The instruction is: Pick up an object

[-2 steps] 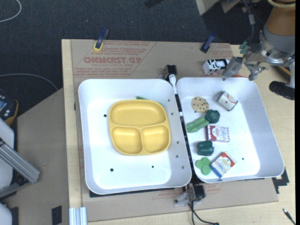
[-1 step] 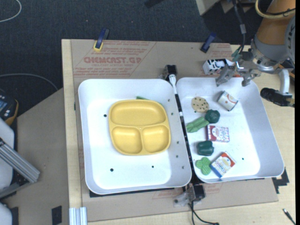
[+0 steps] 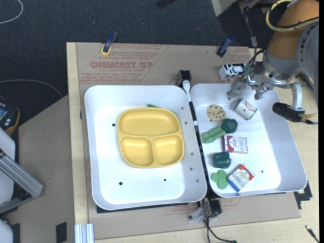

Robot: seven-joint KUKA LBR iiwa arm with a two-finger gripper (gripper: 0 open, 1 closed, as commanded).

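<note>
Several small items are gathered in the right bin (image 3: pixel 291 135), and the nearest to the gripper (image 3: pixel 246 91) is a small white carton (image 3: pixel 246 109), lying tilted at the bin's twelve o'clock, just below the fingers, which are seen spread with nothing between them. The carton is judged light, fairly stiff but crushable, best taken across its narrow sides. A cookie (image 3: pixel 216 113) lies near at its nine o'clock; a green lump (image 3: pixel 229 125) sits at seven o'clock. The bin's rear wall may crowd the approach.
</note>
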